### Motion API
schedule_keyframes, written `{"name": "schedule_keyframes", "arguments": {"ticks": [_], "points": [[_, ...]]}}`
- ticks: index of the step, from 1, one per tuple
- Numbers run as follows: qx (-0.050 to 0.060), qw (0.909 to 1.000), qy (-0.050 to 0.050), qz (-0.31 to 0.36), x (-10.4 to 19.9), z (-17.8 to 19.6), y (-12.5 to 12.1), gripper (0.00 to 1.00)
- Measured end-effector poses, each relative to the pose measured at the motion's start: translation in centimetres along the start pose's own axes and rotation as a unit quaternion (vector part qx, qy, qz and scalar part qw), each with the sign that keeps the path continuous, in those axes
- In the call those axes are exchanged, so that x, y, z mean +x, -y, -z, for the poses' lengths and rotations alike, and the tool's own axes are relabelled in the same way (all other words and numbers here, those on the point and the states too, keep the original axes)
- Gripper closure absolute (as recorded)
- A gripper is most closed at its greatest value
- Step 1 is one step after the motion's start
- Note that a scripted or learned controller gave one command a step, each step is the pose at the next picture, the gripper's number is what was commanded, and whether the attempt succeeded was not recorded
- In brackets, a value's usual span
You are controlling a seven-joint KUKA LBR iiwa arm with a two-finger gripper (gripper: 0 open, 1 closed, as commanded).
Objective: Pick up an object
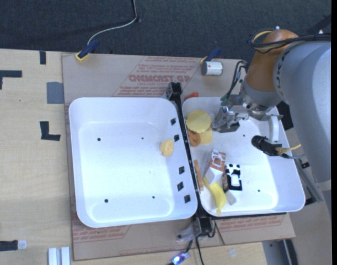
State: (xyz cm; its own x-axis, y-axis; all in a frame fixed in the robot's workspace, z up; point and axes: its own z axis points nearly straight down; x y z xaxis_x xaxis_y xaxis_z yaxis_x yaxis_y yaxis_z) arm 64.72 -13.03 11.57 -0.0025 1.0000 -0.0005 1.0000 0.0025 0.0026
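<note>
The arm (300, 87) reaches in from 3 o'clock, and its gripper (224, 121) hangs low over the right bin (267, 189), in the bin's upper part towards 11 o'clock. From this angle it cannot be told whether the gripper is spread or pressed together. Just beside it, at its 9 o'clock, a yellow disc (199, 120) sits near the bin's left wall, though whether the two touch is not clear. An orange piece (193, 139) is tucked against the disc at the disc's 6 o'clock. Lower in the same bin, a thin wooden stick (197, 174) lies along the left wall. A small white-and-orange box (217, 162) lies just beside the stick at the stick's 2 o'clock. A black-and-white piece (233, 178) sits at the box's 4 o'clock, close to it. A banana (217, 196) lies near the bin's 7 o'clock corner, below the box. In the left bin (124, 170), a pale yellow lump (167, 147) rests alone near the right wall, at about 3 o'clock of that bin and well apart from the gripper.
</note>
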Motion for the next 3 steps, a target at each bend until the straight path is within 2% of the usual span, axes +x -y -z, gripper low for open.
{"name": "schedule_keyframes", "arguments": {"ticks": [1,2,3], "points": [[0.003,1.0000,0.000,-0.002,1.8,-3.2,7.7,1.00],[0.001,1.0000,0.000,-0.001,2.9,-3.1,9.0,1.00],[0.002,1.0000,0.000,-0.002,2.3,-3.0,15.5,1.00]]}}
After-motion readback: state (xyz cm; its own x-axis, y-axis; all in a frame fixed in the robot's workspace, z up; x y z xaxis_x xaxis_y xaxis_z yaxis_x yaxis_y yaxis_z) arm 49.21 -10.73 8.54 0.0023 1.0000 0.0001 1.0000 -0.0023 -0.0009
